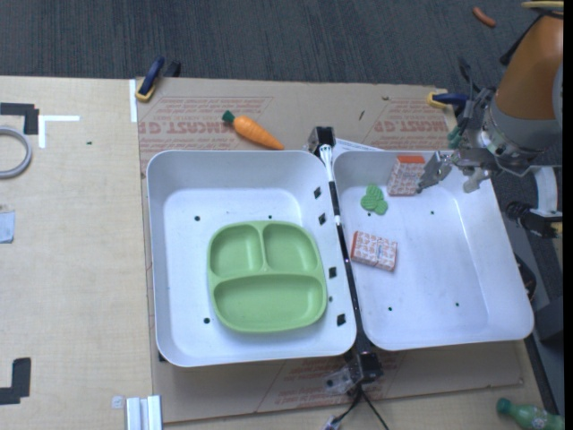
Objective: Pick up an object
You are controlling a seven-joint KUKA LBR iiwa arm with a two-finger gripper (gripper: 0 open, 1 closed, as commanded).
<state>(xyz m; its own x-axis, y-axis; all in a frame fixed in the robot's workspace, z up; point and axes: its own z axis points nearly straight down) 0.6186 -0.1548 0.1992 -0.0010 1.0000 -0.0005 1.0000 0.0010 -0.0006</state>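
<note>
The right bin (466, 303) holds three things. A small green leafy toy (374, 200) lies near its back left, a pinkish box with an orange top (405, 176) leans by the back wall, and a patterned small box (374, 251) sits near the left wall. My gripper (453, 176) hangs over the back of the right bin, just right of the pinkish box. Its fingers (432, 172) are spread, open, with nothing between them. The grey arm with its orange band (533, 61) comes in from the upper right.
The left bin (170, 240) holds a green divided plate (267, 276). A toy carrot (253, 131) lies on the cardboard behind the bins. A blue clamp (150, 77) sits at the far left corner, and a green bottle (528, 412) at the bottom right.
</note>
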